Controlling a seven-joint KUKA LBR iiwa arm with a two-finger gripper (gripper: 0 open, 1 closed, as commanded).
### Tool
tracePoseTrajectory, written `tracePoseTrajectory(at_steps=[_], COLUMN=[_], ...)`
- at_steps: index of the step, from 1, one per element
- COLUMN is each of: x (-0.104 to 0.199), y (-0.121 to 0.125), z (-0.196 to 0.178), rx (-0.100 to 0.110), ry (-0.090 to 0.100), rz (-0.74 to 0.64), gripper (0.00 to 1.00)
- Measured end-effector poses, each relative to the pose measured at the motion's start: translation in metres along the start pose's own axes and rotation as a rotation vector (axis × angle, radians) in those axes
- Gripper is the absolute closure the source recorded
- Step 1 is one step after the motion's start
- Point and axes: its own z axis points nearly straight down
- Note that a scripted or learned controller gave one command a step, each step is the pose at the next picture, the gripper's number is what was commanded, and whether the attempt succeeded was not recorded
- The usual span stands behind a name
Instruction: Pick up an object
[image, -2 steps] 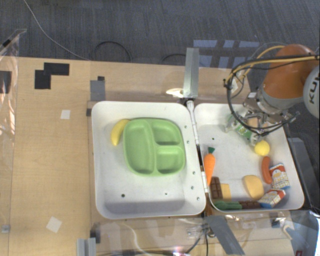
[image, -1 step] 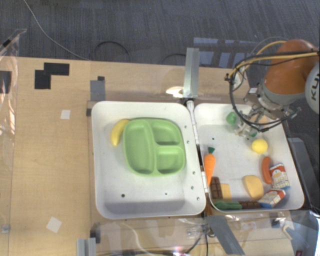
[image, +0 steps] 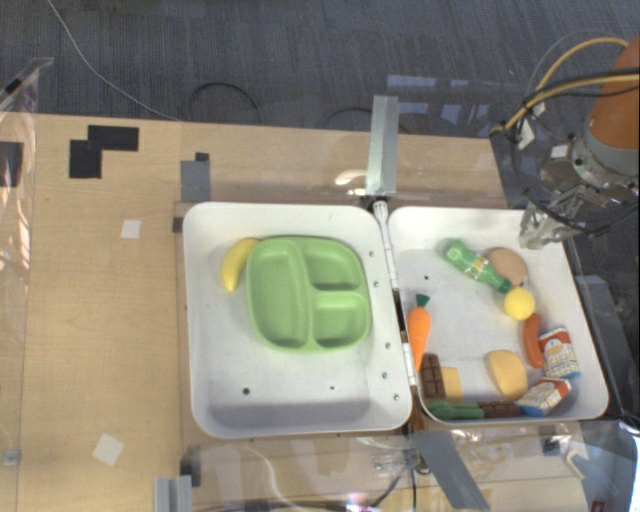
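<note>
The right bin (image: 440, 235) holds several toy foods: a green bottle (image: 474, 265) lying beside a tan roll (image: 509, 264), a yellow lemon (image: 518, 304), a carrot (image: 419, 328), a red sausage (image: 534, 339), a small can (image: 557, 350), a yellow chunk (image: 507, 372), a small carton (image: 545, 397), a chocolate bar (image: 431, 375) and a green pod (image: 456, 409). My gripper (image: 538, 230) hangs over the right bin's far right corner, above and right of the tan roll. Nothing shows in its grasp.
The left bin (image: 210, 330) holds a green divided plate (image: 305, 293) with a banana (image: 236, 262) beside its left edge. A metal post (image: 382, 150) stands behind the wall between the bins. Yellow cables (image: 560, 70) loop above the arm.
</note>
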Motion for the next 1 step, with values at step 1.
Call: tracePoseTrajectory(at_steps=[1], x=[-0.0018], y=[0.002], z=[0.004], rx=[-0.008], ry=[-0.001], rz=[-0.002], gripper=[0.0])
